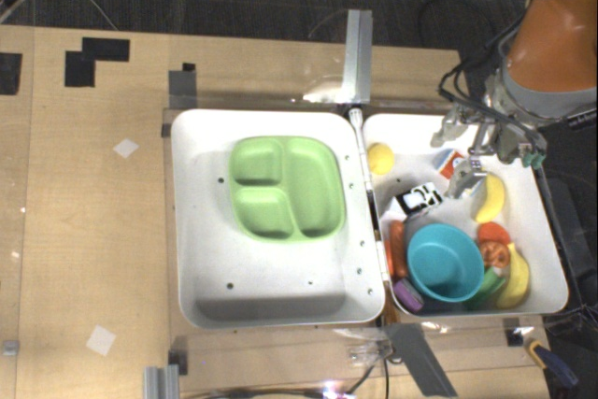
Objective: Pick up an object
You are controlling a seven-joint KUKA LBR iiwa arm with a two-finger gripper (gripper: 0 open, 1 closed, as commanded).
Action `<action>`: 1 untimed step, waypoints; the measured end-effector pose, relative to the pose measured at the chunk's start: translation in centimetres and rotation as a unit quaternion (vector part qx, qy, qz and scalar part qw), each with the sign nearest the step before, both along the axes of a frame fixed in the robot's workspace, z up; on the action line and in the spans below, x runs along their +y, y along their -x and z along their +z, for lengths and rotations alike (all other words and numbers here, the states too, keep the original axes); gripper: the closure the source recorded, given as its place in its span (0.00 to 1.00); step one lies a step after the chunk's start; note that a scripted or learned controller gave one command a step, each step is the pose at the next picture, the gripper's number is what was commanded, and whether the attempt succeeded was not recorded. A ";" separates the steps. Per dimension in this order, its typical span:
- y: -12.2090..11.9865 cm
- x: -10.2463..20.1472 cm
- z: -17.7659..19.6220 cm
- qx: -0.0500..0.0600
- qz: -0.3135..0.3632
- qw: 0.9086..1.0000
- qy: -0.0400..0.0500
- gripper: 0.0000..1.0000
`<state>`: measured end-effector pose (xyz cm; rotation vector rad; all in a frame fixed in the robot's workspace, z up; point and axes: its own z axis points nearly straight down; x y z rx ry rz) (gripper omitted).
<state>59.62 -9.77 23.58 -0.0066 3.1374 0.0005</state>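
A banana (491, 198) lies just below the tool (470, 165), which hovers over the right bin (551, 229) in the approach step with a grip I cannot tell, so it likely must descend next, clear of the blue bowl (445, 261) lower left.

Green three-compartment tray (284, 187) lying in left white bin (196, 229). Wooden bench (75, 229) bearing black tape marks (93, 59). Metal post (359, 51) upright behind bins.
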 end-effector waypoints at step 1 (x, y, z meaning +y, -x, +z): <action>-4.2 -1.9 -11.5 -0.015 -0.006 1.000 0.002 0.00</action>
